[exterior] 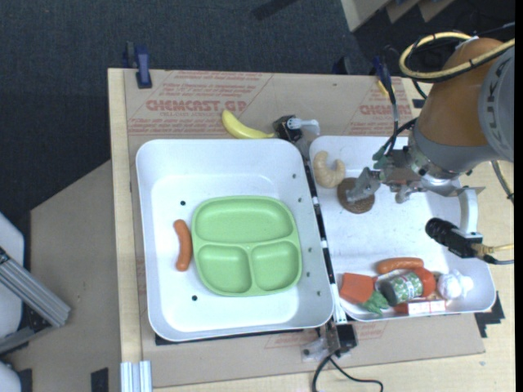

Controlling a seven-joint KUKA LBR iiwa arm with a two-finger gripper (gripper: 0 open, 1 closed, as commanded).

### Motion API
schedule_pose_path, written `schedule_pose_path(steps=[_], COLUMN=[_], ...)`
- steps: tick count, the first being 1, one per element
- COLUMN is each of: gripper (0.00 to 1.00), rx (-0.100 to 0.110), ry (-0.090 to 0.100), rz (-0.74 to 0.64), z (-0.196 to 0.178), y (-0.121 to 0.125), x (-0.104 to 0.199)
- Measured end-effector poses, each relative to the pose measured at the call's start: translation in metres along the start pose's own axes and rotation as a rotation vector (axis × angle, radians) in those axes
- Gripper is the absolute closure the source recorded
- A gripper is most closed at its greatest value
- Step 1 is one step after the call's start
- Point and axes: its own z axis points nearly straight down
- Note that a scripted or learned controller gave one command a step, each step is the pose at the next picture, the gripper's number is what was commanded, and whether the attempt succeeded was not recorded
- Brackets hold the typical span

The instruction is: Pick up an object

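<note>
- Not far along, I'd say: the claw (365,188) hangs low over the right bin (409,149), right on top of a round brown thing (357,200), probably a cookie or a toy burger patty.
- Can't tell whether the claw is open or closed from up here, and nothing shows between its tips, so I wouldn't call it a grab yet. The lift is still left to do.
- Just up and left of the claw sits a pale curled piece (328,171), maybe a cashew, close enough to get bumped.
- Down and to the right of it there's a pile in the bin corner: a sausage (400,264), an orange block (356,287), a small can (407,286).
- Well off to its left, the other bin (163,219) holds a green divided plate (245,244) and another sausage (183,244).
- A banana (243,126) lies on the bench behind that bin.
</note>
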Motion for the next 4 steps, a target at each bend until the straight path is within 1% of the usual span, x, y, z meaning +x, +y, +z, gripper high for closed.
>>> schedule_pose_path(steps=[1, 2, 3, 4], gripper=[0.0, 0.0, 0.0, 0.0], rx=[-0.008, 0.003, -0.001, 0.001], ry=[-0.003, -0.001, -0.002, -0.001], rz=[-0.001, 0.003, 0.0, 0.002], z=[0.069, 0.102, 0.1, 0.1], y=[0.072, 0.058, 0.062, 0.045], x=[-0.012, -0.025, -0.012, -0.013])
